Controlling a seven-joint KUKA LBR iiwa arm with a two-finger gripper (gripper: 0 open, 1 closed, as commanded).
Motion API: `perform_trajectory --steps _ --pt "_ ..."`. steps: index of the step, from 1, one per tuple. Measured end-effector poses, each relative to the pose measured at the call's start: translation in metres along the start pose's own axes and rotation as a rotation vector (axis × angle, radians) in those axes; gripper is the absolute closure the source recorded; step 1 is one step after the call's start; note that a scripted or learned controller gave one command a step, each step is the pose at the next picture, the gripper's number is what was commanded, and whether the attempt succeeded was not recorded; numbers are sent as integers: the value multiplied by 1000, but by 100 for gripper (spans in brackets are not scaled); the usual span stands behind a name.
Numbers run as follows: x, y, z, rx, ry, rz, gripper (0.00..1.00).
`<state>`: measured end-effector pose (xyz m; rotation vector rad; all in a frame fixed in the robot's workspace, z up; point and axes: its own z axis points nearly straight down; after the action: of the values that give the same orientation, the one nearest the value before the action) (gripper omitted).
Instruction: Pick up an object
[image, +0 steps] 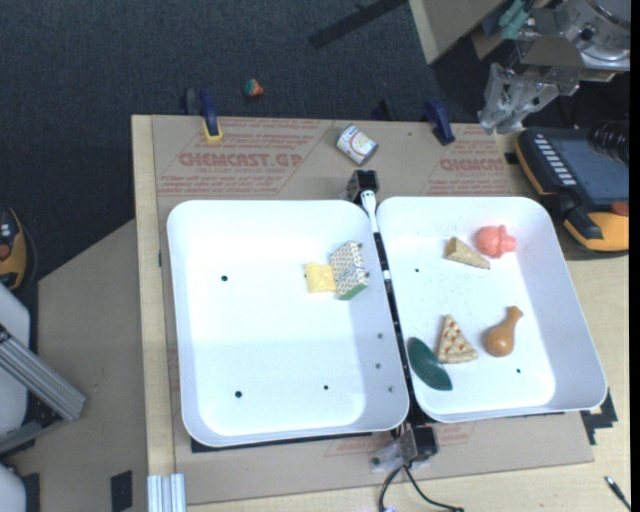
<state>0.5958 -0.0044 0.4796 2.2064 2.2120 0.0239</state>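
"CHEMCAST" is showing on the brown board (250, 158). The gripper (512, 100) is hovering far right, its grip unclear, well apart from the drumstick (503, 332).

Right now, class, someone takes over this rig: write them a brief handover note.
End effector: raised above the bench beyond the right bin, carrying nothing.
Right bin: pink piece, cheese wedge, pizza slice, drumstick, green leaf.
Left bin: yellow block, patterned piece.
Done: nothing picked.
Left: descend, grasp one object, lift.
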Motion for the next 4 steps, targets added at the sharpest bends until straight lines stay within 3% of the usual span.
perform_trajectory --steps 1,2,3,4 --pt "54 -49 71 32 2 -3 100" --pt "107 -61 171 36 1 -3 100" --pt "43 -25 113 14 0 8 100" --pt "79 -32 214 35 1 -1 100"
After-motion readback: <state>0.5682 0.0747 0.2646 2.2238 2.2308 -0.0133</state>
